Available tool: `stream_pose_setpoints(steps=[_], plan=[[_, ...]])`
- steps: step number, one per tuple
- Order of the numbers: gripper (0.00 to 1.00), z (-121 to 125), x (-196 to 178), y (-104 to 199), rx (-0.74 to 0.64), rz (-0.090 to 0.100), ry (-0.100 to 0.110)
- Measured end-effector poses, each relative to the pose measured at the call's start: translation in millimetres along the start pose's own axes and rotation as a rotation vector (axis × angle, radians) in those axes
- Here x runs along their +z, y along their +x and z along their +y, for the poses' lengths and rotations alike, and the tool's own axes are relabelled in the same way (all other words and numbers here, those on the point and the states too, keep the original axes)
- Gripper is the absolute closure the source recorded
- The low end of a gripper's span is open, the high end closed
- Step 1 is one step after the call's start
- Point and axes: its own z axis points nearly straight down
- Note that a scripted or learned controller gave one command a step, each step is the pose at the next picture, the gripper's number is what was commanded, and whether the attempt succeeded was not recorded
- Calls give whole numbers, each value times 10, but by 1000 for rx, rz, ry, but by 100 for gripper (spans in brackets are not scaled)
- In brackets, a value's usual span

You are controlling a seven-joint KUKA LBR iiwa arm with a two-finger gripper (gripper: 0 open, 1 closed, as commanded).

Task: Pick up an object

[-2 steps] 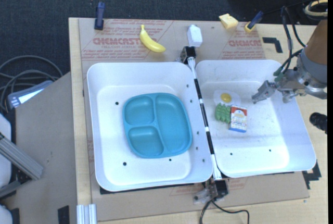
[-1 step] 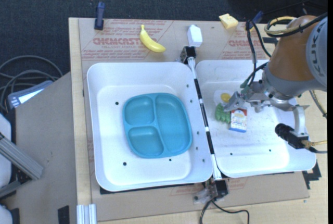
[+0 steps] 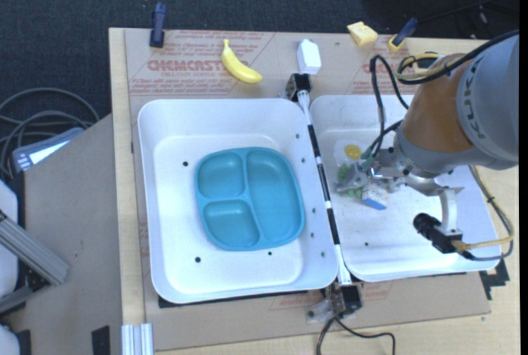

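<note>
In the right bin (image 3: 396, 258), a small cluster of objects lies near its left wall. A green, leafy-looking piece (image 3: 346, 177) sits leftmost, a small yellow piece (image 3: 353, 152) just behind it, and a light blue and white piece (image 3: 374, 201) in front. My gripper (image 3: 371, 177) is down low in this cluster, right beside the green piece and just above the blue one. Its tip is dark and cluttered, partly hidden by the wrist. The grey arm with its orange band (image 3: 437, 114) reaches in from the right over the bin.
The left bin (image 3: 165, 139) holds a blue divided plate (image 3: 247, 197). On the bench behind the bins lie a yellow banana (image 3: 238, 64), a white block (image 3: 309, 56), a yellow chunk (image 3: 361, 33) and a blue clip (image 3: 157, 23). Cables loop over the right bin's back.
</note>
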Motion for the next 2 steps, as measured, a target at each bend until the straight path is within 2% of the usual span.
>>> stream_pose_setpoints(steps=[1,2], plan=[[100,20,-115,8,0,0,-6],[100,72,-1343,515,-2,1,3]])
